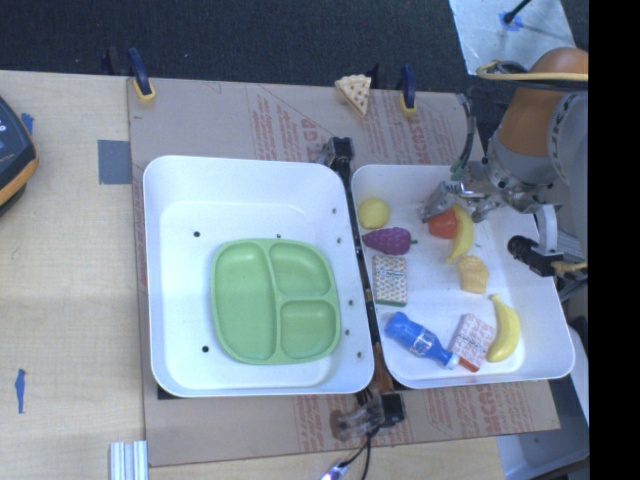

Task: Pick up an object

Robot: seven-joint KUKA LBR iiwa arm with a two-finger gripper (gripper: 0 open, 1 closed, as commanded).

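Observation:
The right bin [520, 360] holds several small items: a yellow lemon [373, 212], purple grapes [388, 239], a patterned box [390, 279], a blue bottle [417, 338], a red-and-white packet [470, 341], a banana [504, 330], a tan block [473, 274], a second banana [462, 234] and a red tomato [442, 225]. My gripper [458, 196] hangs low over the bin's far part, right above the tomato and the upper banana. Its fingers straddle those two items, and nothing is lifted.
The left bin [170, 268] holds a green divided plate [275, 300]. A wedge of toy cheese [353, 92] lies on the cardboard behind the bins. Clamps [140, 74] grip the board's far edge. A dark device [12, 148] sits at the far left.

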